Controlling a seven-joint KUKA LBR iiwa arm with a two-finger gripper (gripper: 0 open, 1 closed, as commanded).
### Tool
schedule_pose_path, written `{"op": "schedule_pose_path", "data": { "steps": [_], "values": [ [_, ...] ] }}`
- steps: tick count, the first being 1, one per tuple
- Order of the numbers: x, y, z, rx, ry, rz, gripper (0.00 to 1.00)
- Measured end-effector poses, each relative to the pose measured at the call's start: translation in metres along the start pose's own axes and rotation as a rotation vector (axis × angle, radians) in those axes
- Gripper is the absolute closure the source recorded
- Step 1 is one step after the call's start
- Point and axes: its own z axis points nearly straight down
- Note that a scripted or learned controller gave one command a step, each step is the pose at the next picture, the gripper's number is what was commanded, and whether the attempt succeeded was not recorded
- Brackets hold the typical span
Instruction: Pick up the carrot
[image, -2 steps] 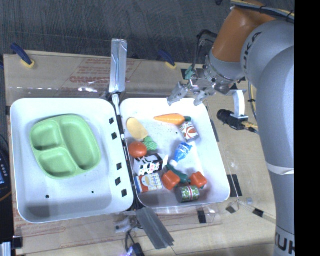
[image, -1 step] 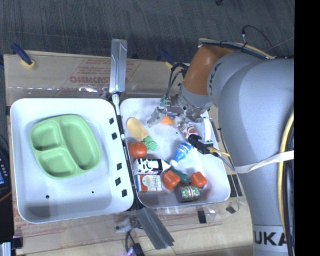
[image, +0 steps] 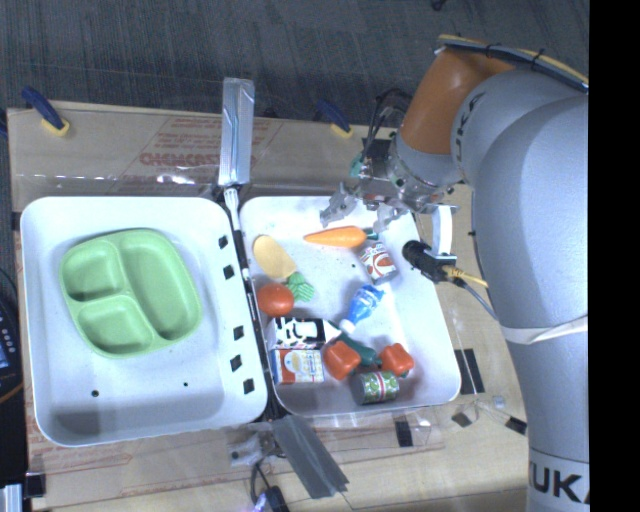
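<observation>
Carrot: smooth orange taper, lying flat just below my claw, apart from it.
My claw: spread, pinching nothing.

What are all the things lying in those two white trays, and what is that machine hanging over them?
bins: two, white, side by side on the bench
divided plate: one, green, in the left bin
carrot: one, orange, top of the right bin, just below the gripper
yellow piece: one, upper left of the right bin
tomato: one, red with green leaves, below the yellow piece
small bottle: one, blue and white, middle of the right bin
can: one, red and white, right of the carrot
carton: one, printed, lower left of the right bin
red peppers: two, near the bottom edge
green can: one, bottom edge
arm: one, grey with an orange band
gripper: one, above the carrot
</observation>
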Motion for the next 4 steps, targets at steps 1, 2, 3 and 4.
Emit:
{"op": "schedule_pose_path", "data": {
  "steps": [1,2,3,4],
  "values": [
    [-0.020,0.001,0.088,0.006,0.001,-0.171,0.00],
    [-0.020,0.002,0.057,0.002,0.000,-0.139,0.00],
    [0.030,-0.004,0.088,0.005,0.002,-0.301,0.00],
    [0.030,-0.004,0.078,0.008,0.002,-0.305,1.00]
  ]
}}
